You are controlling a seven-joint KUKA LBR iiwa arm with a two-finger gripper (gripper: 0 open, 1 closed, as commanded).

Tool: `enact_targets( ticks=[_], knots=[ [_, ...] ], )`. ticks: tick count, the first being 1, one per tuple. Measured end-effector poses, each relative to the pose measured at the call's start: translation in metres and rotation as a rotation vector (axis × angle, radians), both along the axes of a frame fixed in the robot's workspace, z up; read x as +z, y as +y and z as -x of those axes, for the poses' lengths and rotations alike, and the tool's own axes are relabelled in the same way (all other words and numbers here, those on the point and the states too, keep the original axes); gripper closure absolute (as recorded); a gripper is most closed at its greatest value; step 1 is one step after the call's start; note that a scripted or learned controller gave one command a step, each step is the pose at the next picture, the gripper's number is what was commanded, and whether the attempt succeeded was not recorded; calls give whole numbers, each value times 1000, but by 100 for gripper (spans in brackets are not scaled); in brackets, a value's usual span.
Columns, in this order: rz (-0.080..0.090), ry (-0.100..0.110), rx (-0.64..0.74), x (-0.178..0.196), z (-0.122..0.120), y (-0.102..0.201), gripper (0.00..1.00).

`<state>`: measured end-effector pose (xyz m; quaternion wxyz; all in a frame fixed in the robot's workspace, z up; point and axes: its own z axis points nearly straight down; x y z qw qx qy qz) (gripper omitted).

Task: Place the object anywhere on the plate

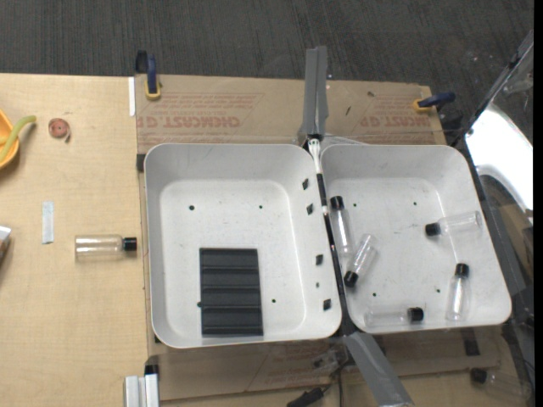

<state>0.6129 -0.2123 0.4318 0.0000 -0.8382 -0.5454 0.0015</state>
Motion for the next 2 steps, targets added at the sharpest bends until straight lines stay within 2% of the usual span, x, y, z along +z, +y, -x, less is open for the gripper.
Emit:
enact_targets(
  ticks=[1,2],
  knots=[
    [1,2,-415,7,-34,45,0],
    [1,3,-633,5,-8,4,0]
  ],
)
